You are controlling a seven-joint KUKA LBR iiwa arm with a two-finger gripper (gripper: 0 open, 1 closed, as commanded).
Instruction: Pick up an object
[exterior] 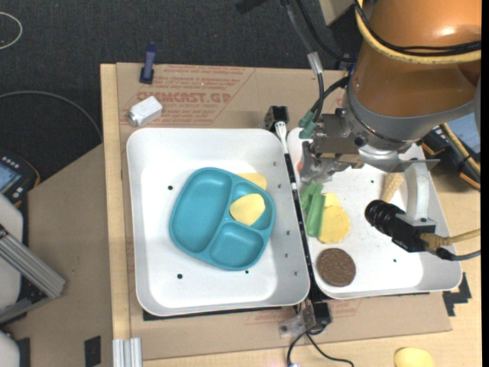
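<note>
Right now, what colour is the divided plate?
The divided plate is teal blue, plain with no pattern; the camera view shows it clearly.

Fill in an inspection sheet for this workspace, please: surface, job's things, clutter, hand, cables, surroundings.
Surface: cardboard-covered bench bearing a left bin and a right bin, both white.
Job's things: in the left bin, a teal divided plate with a yellow piece in one compartment. In the right bin, a green pod, a yellow slice beside it, a brown disc and a tan stick.
Clutter: white block and blue clip on the cardboard behind the left bin.
Grippers: hand hovers over the right bin's far left corner, just above the green pod.
Cables: black cables along the arm.
Surroundings: dark carpet; metal rail at the left.
</note>
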